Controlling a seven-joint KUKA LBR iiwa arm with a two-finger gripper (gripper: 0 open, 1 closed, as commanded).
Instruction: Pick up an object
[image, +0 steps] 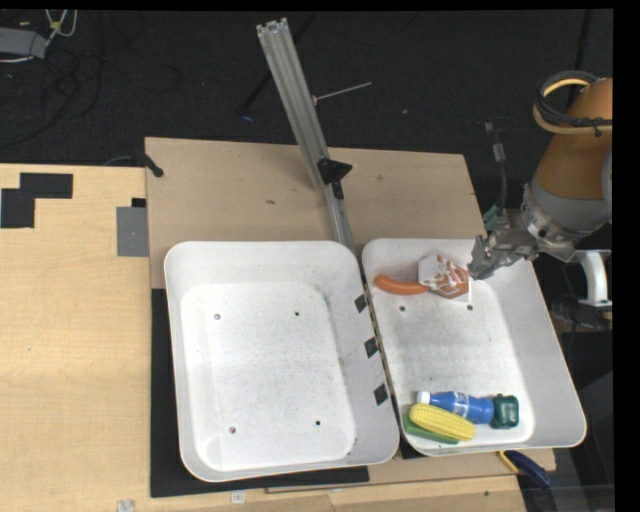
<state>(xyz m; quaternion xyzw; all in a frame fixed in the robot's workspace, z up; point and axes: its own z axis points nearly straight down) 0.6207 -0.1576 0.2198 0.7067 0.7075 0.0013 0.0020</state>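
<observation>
- Left bin: bare white floor with small dark dots.
- Right bin, touching the left bin's right side, holds four things: an orange carrot-like piece and a white-and-red packet by the far rim; a yellow corn cob and a blue bottle (green cap) by the near rim.
- Gripper hangs just right of the packet; whether its fingers are spread or closed, I cannot tell.
- One metal rail slants behind the bins.
</observation>
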